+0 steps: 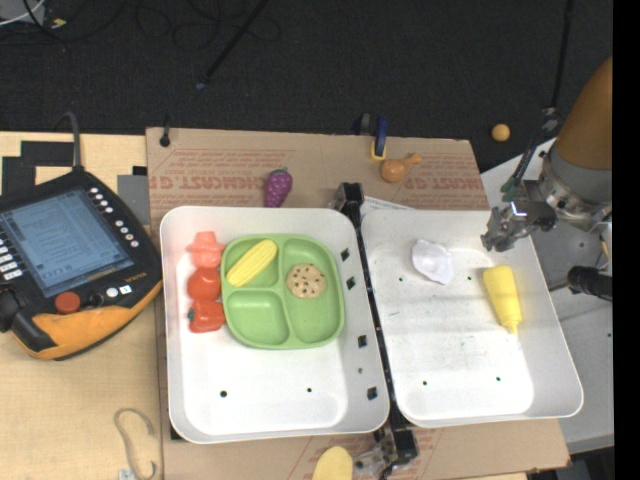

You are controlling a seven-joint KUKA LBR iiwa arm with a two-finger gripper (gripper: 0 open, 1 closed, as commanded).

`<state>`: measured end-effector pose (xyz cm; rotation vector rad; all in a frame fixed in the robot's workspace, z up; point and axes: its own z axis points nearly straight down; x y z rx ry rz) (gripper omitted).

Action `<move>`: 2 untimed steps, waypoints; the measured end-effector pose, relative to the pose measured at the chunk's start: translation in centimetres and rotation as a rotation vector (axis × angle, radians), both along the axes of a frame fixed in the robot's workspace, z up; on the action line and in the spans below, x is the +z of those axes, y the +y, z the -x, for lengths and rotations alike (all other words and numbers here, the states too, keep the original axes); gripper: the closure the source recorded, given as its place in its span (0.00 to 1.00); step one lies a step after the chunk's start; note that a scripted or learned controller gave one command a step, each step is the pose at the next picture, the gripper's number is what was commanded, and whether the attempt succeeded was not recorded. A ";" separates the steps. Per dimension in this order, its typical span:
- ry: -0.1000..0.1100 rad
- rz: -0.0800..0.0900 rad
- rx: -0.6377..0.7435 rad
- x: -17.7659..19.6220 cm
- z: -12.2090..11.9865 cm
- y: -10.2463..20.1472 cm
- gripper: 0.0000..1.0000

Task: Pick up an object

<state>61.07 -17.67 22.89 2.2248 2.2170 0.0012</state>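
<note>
**Over the right bin's far corner, the gripper hangs with nothing seen in it**

Above the upper right corner of the right bin (470,398) sits the gripper (503,230), at the end of the grey arm (585,158) with its orange band. Whether its jaws are open or closed cannot be told from this slanted view (they are small and dark against the bin's edge), and nothing shows between them.

Just below the gripper lies a yellow bottle (503,296), lengthwise near the bin's right wall. A crumpled white object (433,261) rests to its left, apart from it.

Across the divider, the left bin (260,398) holds a green divided plate (283,291) with a toy corn cob (250,261) and a cookie (305,281) in its upper compartments. A red and pink toy (204,283) lies beside the plate's left edge
</note>
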 end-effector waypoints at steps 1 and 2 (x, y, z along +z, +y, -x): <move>0.004 -0.002 0.006 0.1 -0.2 4.9 1.00; 0.006 -0.003 0.007 -0.8 1.6 10.3 1.00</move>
